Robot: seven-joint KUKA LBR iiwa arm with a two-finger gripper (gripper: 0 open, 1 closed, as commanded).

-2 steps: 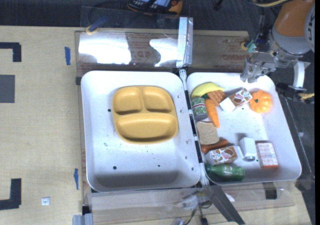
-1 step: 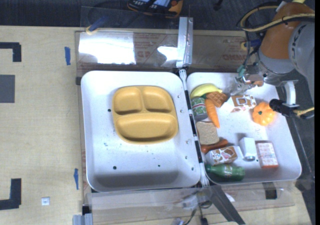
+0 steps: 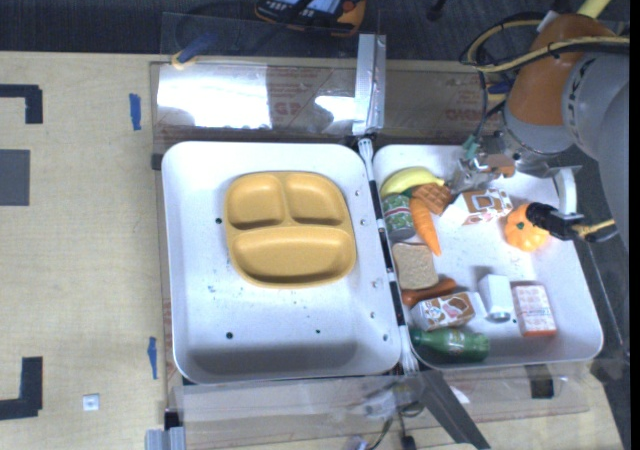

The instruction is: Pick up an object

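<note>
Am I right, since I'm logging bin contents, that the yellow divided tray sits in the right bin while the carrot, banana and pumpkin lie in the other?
Not quite. The camera view shows the yellow divided tray in the left bin; the carrot, banana and pumpkin lie in the right bin.

Yellow divided tray (image 3: 290, 228), orange carrot (image 3: 427, 226), yellow banana (image 3: 410, 179), green bottle (image 3: 452, 343).

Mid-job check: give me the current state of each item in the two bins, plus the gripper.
Yellow tray: flat in left bin, compartments bare.
Banana: lying at right bin's top-left.
Carrot: lying, tip down.
Bread slice: flat.
Green bottle: on its side.
Pumpkin: upright.
Red carton: lying flat.
Gripper: above bin, holding nothing visible.
</note>
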